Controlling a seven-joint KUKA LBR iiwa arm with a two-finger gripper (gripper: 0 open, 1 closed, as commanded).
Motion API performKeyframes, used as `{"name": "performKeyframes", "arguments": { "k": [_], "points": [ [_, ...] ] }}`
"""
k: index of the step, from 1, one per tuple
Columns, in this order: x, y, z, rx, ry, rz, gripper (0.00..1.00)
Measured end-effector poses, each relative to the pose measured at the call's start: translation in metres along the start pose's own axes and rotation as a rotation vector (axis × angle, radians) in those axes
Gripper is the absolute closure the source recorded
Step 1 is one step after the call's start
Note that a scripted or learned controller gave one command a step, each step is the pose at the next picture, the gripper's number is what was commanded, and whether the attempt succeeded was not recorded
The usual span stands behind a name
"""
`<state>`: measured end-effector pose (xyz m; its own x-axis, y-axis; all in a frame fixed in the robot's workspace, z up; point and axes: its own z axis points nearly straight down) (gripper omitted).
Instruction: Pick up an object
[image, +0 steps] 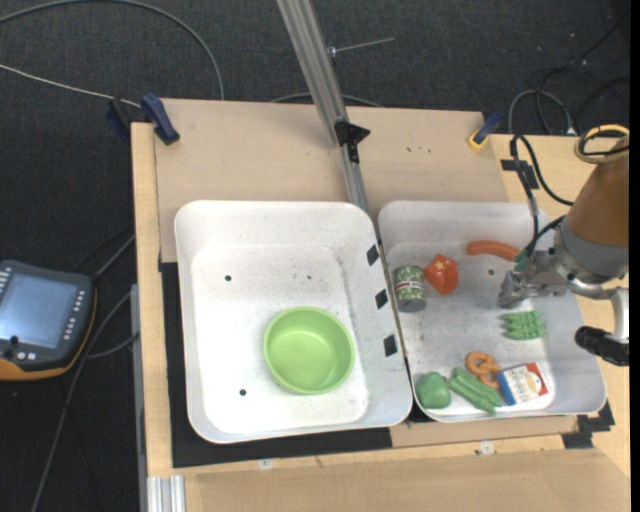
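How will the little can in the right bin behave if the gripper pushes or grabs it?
The can appears to stand upright, and it's short and squat, so a low push would probably slide it rather than tip it. Its round side could slip between the fingers unless gripped squarely. It looks rigid. If knocked over, it would likely roll toward the red pepper beside it.

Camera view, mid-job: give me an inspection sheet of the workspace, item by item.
Surface: wooden bench bearing the left bin and right bin side by side.
Job's things: right bin holds a small can, red pepper, orange carrot, ridged green piece, pretzel, green pods, green round piece, red-and-white packet.
Clutter: green bowl in the left bin.
Gripper: gripper low over the right bin, between carrot and ridged green piece; grasp cannot be judged.
Cables: black cables on the floor behind the bench.
Surroundings: dark carpet, metal pole, orange handheld pendant at left.
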<state>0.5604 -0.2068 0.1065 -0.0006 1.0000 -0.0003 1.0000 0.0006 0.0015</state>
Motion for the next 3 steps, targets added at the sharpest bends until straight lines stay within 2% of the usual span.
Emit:
{"name": "performKeyframes", "arguments": {
  "k": [1,2,3],
  "points": [
    [-0.005,0.001,-0.062,-0.004,-0.001,0.001,1.0],
    [-0.006,0.002,-0.1,-0.003,-0.001,0.0,1.0],
    [0.046,0.018,-0.094,0.001,0.002,-0.004,1.0]
  ]
}}
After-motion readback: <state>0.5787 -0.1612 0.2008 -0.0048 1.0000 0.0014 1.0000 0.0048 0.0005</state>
